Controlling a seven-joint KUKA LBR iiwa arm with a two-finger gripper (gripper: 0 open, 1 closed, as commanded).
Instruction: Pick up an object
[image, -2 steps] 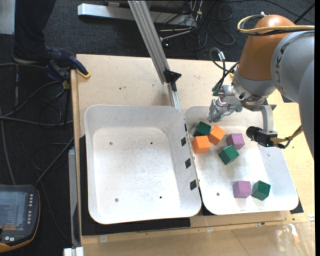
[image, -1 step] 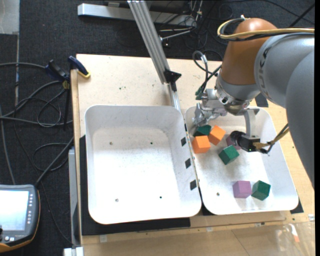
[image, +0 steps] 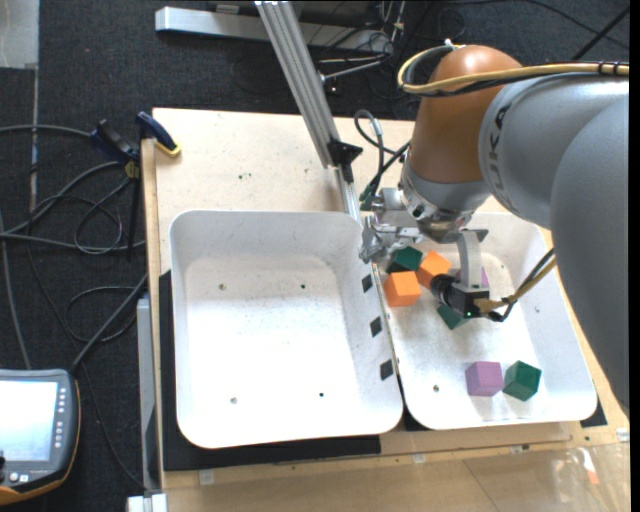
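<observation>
Nearest our viewpoint, a small purple block (image: 484, 378) and a dark green block (image: 522, 380) sit just beside each other at the six o'clock end of the right-hand shallow white bin (image: 560, 405). We note the two-finger gripper (image: 385, 238) low at that bin's eleven o'clock corner, close against the wall shared with the left-hand white bin (image: 200, 300). We cannot tell whether the claw is spread or pressed together, and we see no object held in it. Candidate objects cluster at its four o'clock: an orange cube (image: 402, 288), a second orange block (image: 435, 266) and a green piece (image: 405, 258), all crowded together. Risks, in our judgement: the claw strikes the shared wall, or it closes on two crowded blocks at once and squeezes one out. A near miss would merely shove the orange cube aside.
</observation>
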